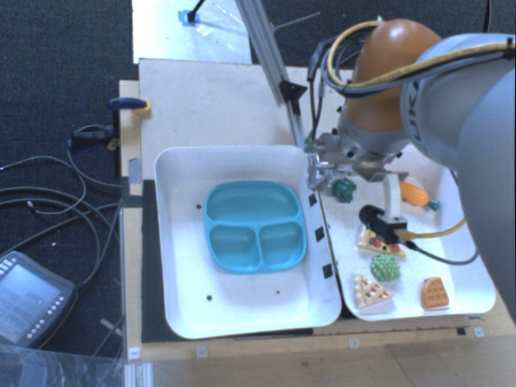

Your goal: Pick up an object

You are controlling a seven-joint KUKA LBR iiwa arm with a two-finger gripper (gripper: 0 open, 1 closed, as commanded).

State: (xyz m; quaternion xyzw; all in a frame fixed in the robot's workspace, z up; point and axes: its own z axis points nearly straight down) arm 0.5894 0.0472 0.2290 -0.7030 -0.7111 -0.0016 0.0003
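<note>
My gripper (329, 172) hangs low over the far left corner of the right bin (476, 285), close to the wall between the two bins. A small dark green toy vegetable (345, 189) sits right at the gripper's lower edge; whether it is held is hidden. Further toys lie in the right bin: an orange carrot (414, 193), a pizza slice (377, 243), a light green broccoli (385, 268), a second pizza slice (372, 291) and an orange bread piece (434, 293).
The left bin (181, 240) holds a blue divided plate (255, 225). A black cable fitting with a yellow cable (377, 218) hangs over the right bin. A slanted metal pole (266, 43) crosses the bench behind the bins. Clamps sit at the bench's left edge (125, 107).
</note>
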